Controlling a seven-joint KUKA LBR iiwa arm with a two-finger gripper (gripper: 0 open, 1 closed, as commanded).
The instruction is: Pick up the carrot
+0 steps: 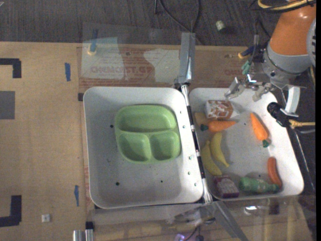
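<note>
Carrot point(259, 128) lies loose in your right bin point(296, 169), toward its 2 o'clock side, green end pointing to 5. A second carrot point(220, 126) sits at its 9, under the snack box point(219, 109). Gripper point(248, 88) hovers at the carrot's 11 o'clock over the bin's top rim, fingers spread, gripping nothing.
</note>
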